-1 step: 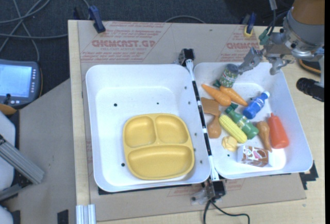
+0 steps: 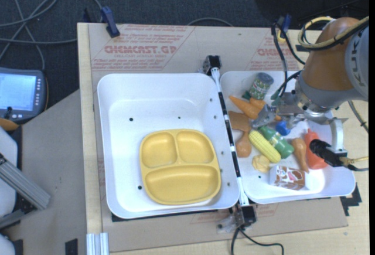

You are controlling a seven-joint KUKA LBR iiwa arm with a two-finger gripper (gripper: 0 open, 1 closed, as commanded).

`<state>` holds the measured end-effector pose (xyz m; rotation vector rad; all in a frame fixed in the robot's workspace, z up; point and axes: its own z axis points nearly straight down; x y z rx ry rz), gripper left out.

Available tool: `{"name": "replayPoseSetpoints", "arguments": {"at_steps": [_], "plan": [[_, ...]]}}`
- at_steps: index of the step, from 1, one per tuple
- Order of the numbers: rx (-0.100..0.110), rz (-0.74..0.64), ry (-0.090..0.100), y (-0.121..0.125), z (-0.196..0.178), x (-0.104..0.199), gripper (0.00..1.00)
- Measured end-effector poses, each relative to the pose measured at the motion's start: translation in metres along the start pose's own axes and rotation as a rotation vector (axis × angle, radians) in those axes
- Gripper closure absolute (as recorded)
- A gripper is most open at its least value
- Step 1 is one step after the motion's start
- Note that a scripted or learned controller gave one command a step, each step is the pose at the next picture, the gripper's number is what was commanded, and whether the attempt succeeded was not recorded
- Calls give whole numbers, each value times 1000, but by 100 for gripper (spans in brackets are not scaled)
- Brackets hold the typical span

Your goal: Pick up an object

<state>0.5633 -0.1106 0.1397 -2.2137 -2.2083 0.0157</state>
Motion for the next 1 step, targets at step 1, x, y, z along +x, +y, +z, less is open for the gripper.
{"name": "replayPoseSetpoints", "arguments": {"at_steps": [1], "plan": [[-11, -1, -1, -23, 59, 15, 0]]}}
